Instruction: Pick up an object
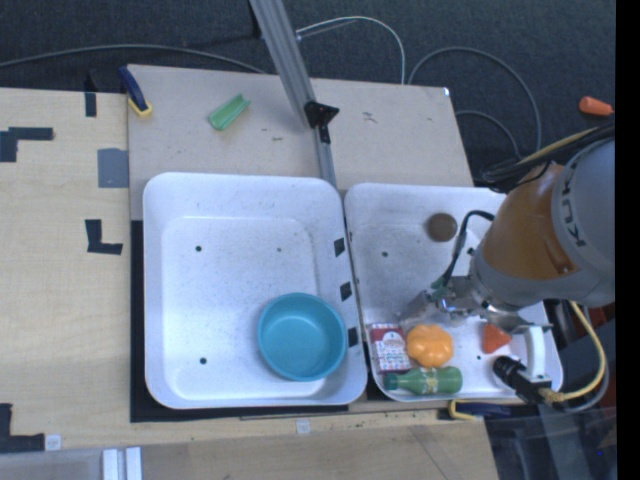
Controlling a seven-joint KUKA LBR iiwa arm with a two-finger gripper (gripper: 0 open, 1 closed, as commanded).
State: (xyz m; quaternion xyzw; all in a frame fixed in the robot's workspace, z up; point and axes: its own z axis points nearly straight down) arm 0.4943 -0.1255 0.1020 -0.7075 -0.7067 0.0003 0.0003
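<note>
Right bin [400,208]: gripper [437,306] low, just above orange [429,345]; finger state cannot tell. Beside orange: red carton [387,347], green bottle [425,380], brown disc [441,227]. Left bin [180,193]: blue bowl [301,336].

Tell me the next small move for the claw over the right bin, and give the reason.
Probably a short drop straight down onto the orange fruit. The claw hangs just above it in the right bin, with the red packet and green bottle crowded close beside it, so a sideways approach risks bumping them.
</note>
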